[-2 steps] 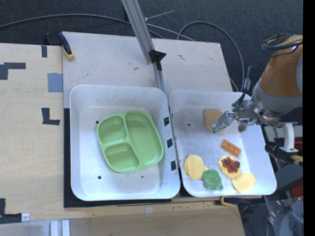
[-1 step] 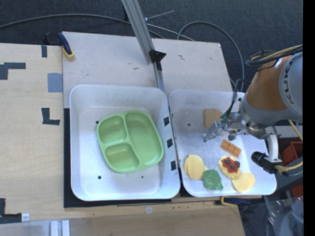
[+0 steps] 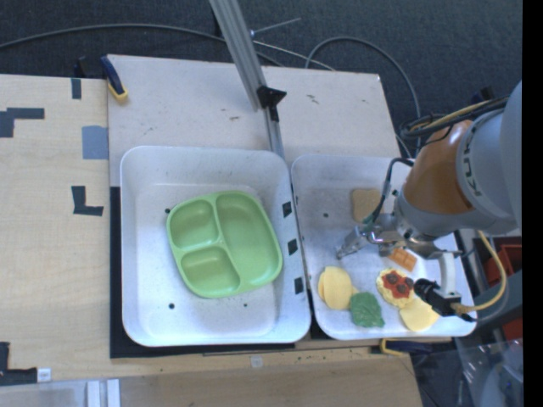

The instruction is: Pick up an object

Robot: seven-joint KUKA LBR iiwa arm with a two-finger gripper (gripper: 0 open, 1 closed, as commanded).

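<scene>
Hovering in the right bin (image 3: 327,176), the gripper (image 3: 349,246) is reaching with fingers apart and nothing between them; the yellow piece (image 3: 336,287) is lying just below it; lowering and closing would come next, I judge.

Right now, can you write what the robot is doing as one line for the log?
hand: low in right bin | holding: nothing seen | nearest: yellow piece, green piece | green tray: left bin

Arm (image 3: 475,176): grey, orange band above wrist, reaching in from the right over the right bin (image 3: 327,176).
Gripper (image 3: 349,247): low inside that bin, pointing left.
</scene>
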